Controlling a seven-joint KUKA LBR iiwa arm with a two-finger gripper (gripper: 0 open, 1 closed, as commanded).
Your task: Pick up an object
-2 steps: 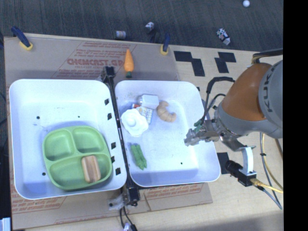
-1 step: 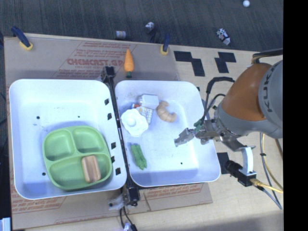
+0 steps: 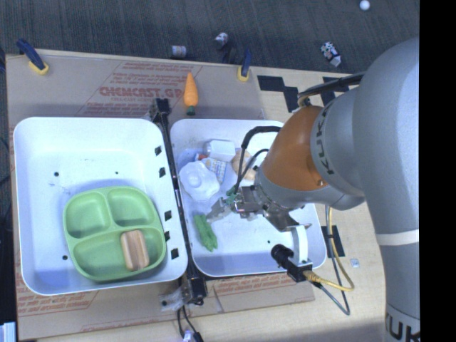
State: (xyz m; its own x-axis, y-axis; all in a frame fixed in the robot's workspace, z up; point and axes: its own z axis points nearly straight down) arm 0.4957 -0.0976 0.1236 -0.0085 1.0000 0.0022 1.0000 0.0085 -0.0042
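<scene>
Camera view: your arm (image 3: 335,155) is reaching in from the right, wrist low over the right bin (image 3: 235,266). The tool (image 3: 229,206) sits down among the clutter there, just right of the green pod-shaped piece (image 3: 206,231) and below the clear plastic bottle (image 3: 199,179). Can't tell if the tool is spread or pressed together, the wrist hides it. Nothing visibly pinched.

Progress, my read: approach done, tool down in the bin, grasp not confirmed. Lift still left. Candidates near the tool: the green piece, the bottle, a white boxy item (image 3: 221,149) further back. All lying in the right bin, bunched toward its left and far side.

Left bin (image 3: 35,162) holds a green divided tray (image 3: 107,226) with a tan wooden block (image 3: 133,249) in its front compartment, well apart from the tool.

Surface: both bins on a cardboard-covered desk (image 3: 128,84), clamped at the far edge. An orange carrot-shaped toy (image 3: 190,91) lies on the cardboard behind the bins. Dark carpet (image 3: 107,13) beyond, a few small bits scattered on it.
</scene>
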